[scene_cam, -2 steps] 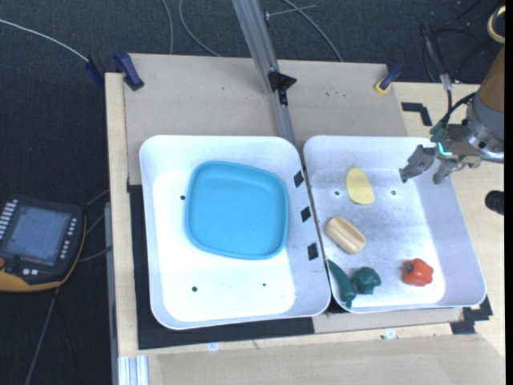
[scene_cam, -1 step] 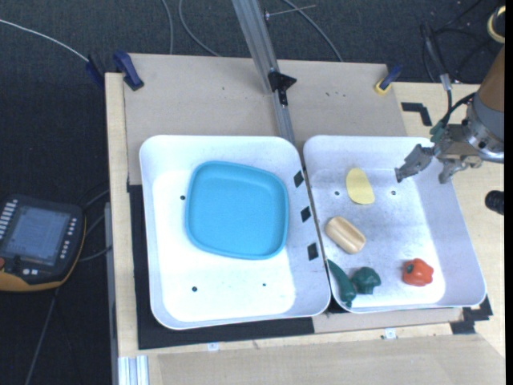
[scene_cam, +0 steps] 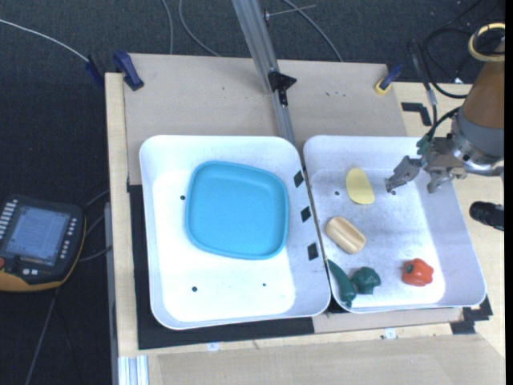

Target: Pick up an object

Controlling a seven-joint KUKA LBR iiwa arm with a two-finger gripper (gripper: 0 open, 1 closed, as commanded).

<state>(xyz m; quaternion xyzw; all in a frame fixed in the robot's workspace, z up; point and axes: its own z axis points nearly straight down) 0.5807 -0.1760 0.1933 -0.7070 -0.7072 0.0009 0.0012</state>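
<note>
The right bin holds a flat yellow piece, a tan bread-like roll, a dark green toy and a red pepper. My gripper hangs over the upper right part of that bin, to the right of the yellow piece and apart from it. Its two fingers are spread, with nothing between them.
The left bin carries a blue square plate. A metal pole runs down between the bins from the top. Blue and yellow clamps sit on the bench's far corners. A handheld pendant lies at the far left.
</note>
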